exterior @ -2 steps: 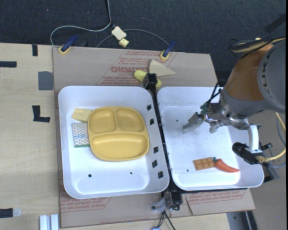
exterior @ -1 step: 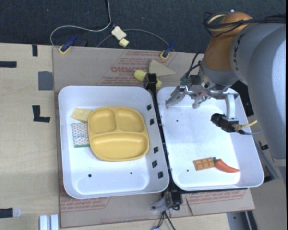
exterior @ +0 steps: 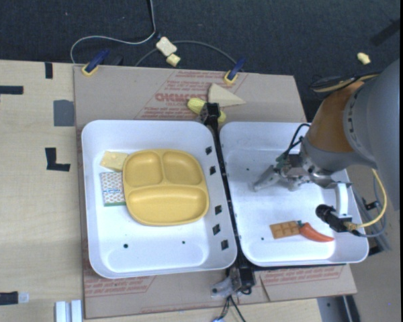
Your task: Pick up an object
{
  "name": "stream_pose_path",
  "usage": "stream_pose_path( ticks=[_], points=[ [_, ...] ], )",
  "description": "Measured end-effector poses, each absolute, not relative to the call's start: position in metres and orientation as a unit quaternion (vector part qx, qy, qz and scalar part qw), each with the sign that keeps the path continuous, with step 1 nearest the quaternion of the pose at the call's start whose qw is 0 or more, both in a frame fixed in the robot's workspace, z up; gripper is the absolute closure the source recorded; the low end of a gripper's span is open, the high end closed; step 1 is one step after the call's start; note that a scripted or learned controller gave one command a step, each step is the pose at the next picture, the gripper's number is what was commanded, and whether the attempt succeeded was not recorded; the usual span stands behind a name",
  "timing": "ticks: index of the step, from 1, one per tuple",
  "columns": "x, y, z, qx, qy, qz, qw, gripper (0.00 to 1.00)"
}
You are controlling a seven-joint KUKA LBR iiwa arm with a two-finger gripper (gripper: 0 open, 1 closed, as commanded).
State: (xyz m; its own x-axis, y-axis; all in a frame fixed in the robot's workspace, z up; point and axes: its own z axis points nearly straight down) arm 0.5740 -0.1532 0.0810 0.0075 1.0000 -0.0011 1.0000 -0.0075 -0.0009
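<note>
1. Camera view: left bin [exterior: 94, 247] carries a yellow divided plate [exterior: 166, 186], with two small packets [exterior: 112, 178] touching its left edge.
2. Right bin [exterior: 255, 139] carries a brown wafer [exterior: 285, 230] and an orange carrot [exterior: 317, 233], near its front wall.
3. Pincer [exterior: 265, 180] hangs above the right bin floor, fingers spread, pinching nothing.

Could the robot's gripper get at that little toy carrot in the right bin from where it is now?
Probably yes. The gripper hangs over the same bin, and the toy carrot lies near its front wall with bare floor between them; only a brown waffle-like piece touches it.
</note>
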Motion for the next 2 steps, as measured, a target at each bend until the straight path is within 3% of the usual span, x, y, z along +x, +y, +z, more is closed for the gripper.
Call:
stream_pose_path(
  ticks=[1,2],
  points=[
    [0.562,-0.212,0.15,0.708,0.706,-0.0002,0.003,0.0],
    [0.491,-0.152,0.143,0.707,0.707,-0.0013,-0.004,0.0]
  ],
)
